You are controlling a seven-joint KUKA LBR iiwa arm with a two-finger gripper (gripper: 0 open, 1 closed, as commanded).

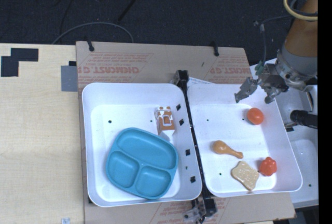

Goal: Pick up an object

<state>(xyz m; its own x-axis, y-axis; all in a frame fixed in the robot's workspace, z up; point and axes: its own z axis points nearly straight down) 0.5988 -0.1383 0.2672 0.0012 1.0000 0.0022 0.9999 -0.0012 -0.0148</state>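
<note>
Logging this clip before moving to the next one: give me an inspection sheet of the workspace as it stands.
Surface: two white bins side by side on cardboard.
Job's things: right bin holds orange ball, drumstick toy, toast toy, red toy.
Clutter: left bin holds blue divided tray and small orange-white toy.
Grippers: pincer open, above right bin's far edge, holding nothing.
Cables: black cables on dark floor.
Surroundings: light wooden benchtop at left.

Two shallow white plastic bins sit side by side. The left bin point(98, 109) holds a blue divided plastic tray point(141, 163) and a small orange-and-white toy point(165, 119). The right bin point(218, 103) holds an orange ball point(254, 115), a tan toy drumstick point(226, 149), a toast-shaped slice point(245, 175) and a red pepper-like toy point(267, 166). The open-fingered grey gripper point(257, 91) hangs above its upper right corner.
</note>
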